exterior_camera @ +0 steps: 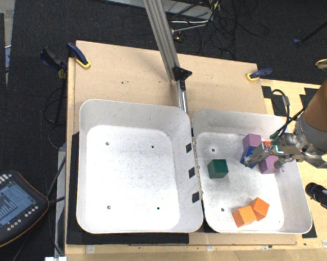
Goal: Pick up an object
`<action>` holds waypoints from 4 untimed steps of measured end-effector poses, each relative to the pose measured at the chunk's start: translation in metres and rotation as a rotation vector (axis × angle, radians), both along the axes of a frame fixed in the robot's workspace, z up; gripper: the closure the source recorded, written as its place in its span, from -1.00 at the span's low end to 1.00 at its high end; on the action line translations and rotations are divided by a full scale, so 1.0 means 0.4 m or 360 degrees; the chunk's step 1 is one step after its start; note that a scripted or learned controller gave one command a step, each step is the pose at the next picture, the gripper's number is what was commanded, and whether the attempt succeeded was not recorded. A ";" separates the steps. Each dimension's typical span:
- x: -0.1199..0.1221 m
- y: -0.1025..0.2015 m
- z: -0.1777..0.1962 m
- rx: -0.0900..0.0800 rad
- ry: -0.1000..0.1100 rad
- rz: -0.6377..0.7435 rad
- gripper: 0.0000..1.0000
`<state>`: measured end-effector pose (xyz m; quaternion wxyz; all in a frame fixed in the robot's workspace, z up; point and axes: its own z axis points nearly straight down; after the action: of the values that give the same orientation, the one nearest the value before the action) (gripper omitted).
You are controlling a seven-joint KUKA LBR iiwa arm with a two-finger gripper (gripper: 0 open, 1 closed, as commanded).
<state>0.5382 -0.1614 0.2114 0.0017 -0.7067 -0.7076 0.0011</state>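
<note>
The right bin (291, 221) holds a dark green cube (218, 168) near its left side. Two orange blocks (251, 212) lie touching each other near its front. At the bin's upper right is a cluster of a purple block (251, 142), a blue block (246, 157) and a second purple block (268, 165). My gripper (265, 153) reaches in from the right and sits low right over this cluster, between the two purple blocks. It hides part of the blue block.
The left bin (89, 149) lies beside the right one, with a shared rim in the middle. A slanted metal pole (165, 40) crosses the bench's back. A teach pendant (5, 207) lies off the bench at lower left.
</note>
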 end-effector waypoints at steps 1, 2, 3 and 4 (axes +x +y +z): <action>0.002 0.000 0.005 -0.0001 -0.0006 -0.0002 -1.00; -0.011 0.025 -0.131 0.0001 0.0003 -0.0002 -1.00; -0.040 0.031 -0.270 0.0001 0.0004 -0.0004 -1.00; -0.040 0.032 -0.292 -0.0001 -0.0004 -0.0003 -1.00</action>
<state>0.5222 -0.1487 0.0947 0.0006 -0.7073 -0.7069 0.0004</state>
